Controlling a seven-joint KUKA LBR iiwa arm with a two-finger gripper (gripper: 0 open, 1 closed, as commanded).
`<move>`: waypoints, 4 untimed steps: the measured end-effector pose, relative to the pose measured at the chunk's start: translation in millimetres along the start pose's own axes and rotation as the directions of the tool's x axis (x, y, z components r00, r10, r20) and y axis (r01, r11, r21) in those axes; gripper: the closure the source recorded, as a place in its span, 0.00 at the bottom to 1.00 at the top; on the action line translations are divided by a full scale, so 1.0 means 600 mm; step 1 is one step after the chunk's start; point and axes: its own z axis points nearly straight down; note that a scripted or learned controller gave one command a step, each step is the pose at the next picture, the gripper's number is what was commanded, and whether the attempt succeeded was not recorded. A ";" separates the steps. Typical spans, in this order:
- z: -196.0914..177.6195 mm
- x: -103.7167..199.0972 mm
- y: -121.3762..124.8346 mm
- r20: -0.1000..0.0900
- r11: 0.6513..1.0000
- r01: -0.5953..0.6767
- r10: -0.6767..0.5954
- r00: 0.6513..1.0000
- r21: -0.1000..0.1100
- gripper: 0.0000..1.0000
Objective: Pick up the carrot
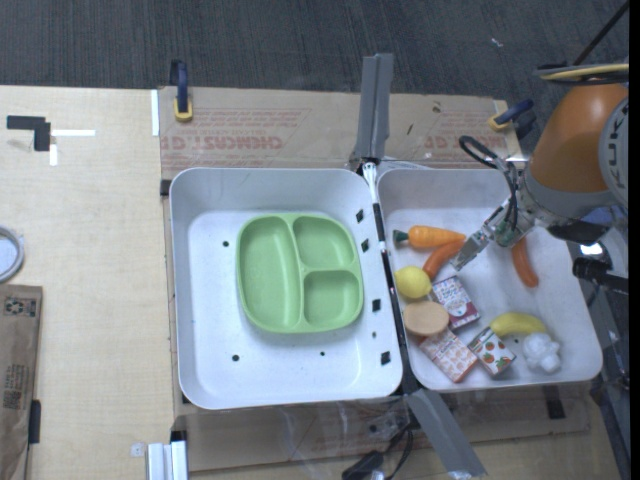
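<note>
Dark carpet stretches behind a pale wooden bench on which two shallow white bins sit side by side, a strip of cardboard behind them and a blue-and-yellow clamp at its far edge. Centered in the left bin is a green divided plate. The right bin holds a scatter of toy food: a carrot with a green top lies near the bin's upper left, close to the divider between the bins; a second orange piece slants just below it, and a third orange piece lies well apart toward the right side. Below these are a lemon, a round tan piece, two small red-and-white cartons, a banana, another small box and a white lump. From the right, the grey arm with its orange band reaches over the right bin, and the gripper hangs just beside the slanted orange piece, right of the carrot. Whether its jaws are spread or closed cannot be made out, and nothing is seen between them.
</note>
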 end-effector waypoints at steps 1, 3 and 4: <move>0.018 0.066 0.076 -0.003 0.999 -0.037 0.037 0.999 0.003 0.00; 0.001 0.044 0.104 0.000 0.986 -0.165 0.165 0.986 0.002 1.00; -0.103 0.115 0.005 -0.004 0.990 -0.143 0.143 0.990 0.006 1.00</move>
